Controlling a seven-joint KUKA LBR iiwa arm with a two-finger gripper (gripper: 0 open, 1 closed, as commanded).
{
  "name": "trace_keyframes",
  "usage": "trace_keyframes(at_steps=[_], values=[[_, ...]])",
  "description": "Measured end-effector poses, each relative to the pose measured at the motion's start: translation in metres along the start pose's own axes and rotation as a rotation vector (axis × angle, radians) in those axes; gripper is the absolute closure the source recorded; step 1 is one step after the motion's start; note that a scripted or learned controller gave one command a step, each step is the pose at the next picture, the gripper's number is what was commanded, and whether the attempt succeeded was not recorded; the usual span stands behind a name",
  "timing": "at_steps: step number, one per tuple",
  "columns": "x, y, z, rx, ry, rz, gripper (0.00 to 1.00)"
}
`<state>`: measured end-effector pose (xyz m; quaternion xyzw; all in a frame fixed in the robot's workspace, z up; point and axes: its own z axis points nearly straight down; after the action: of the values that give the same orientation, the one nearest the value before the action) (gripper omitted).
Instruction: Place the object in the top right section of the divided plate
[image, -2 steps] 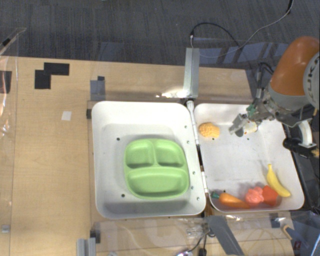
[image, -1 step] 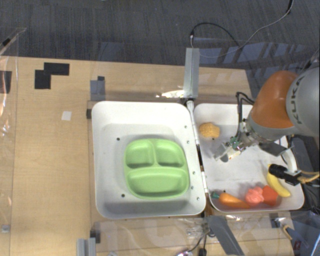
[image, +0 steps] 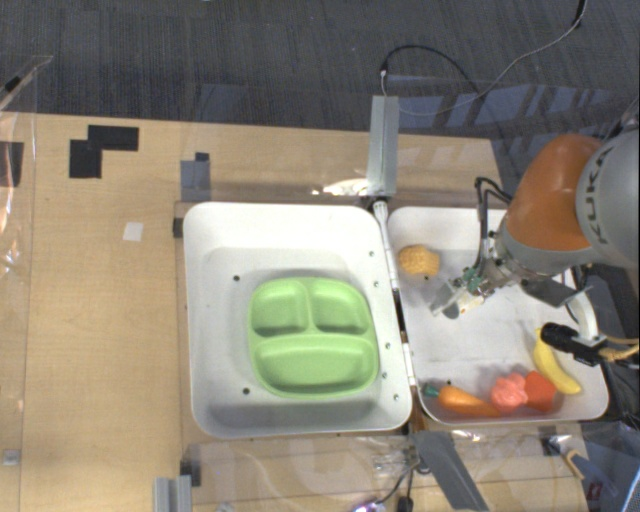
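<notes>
Over the right-hand bin (image: 600, 400) hangs the arm (image: 560, 205), its gripper (image: 462, 292) low above the bin floor near the middle; whether it is open or closed I cannot tell, and nothing shows in its grasp. Left of it sits the other bin (image: 200, 300), holding the green divided plate (image: 312, 335), whose top right section (image: 340, 308) lies far across the dividing wall between the bins (image: 392, 290). That wall is what any carry has to clear. Which object the task means is not certain; the nearest candidate is the round tan piece (image: 419, 261), lying just left of and a little farther back than the gripper. Others crowd the near right corner: a banana (image: 556, 368) running near to far, a red fruit (image: 541, 390), a pink piece (image: 509, 392) and a carrot (image: 465, 400) lying left to right, well apart from the gripper.
</notes>
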<state>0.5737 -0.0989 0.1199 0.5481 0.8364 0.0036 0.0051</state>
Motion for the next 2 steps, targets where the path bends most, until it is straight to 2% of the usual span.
trace_keyframes(at_steps=[2], values=[[0.000, 0.005, -0.023, -0.011, -0.004, -0.001, 1.00]])
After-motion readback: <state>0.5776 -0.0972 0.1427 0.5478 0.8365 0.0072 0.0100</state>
